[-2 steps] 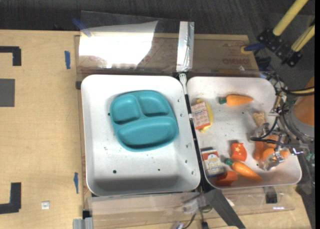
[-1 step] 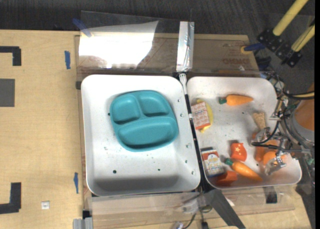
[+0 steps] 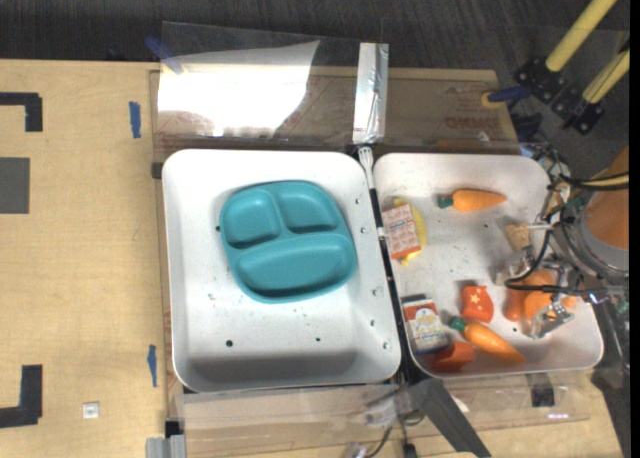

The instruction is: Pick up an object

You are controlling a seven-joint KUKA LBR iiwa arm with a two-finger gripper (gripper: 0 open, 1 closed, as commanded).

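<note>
Two white bins sit side by side: the left bin [image 3: 190, 326] carries one teal divided plate [image 3: 288, 238], while the right bin [image 3: 440, 178] holds two carrots [image 3: 472, 200] [image 3: 490, 338], two small cartons [image 3: 402, 230] [image 3: 426, 324] and one red piece [image 3: 476, 301], with the gripper [image 3: 535, 296] low at its right edge, pinching an orange object [image 3: 530, 303].

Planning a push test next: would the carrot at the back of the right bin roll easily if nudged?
Probably: the carrot looks rounded and tapered, so it would likely roll in an arc. It seems smooth plastic, perhaps slippery. It lies apart from other items.
</note>
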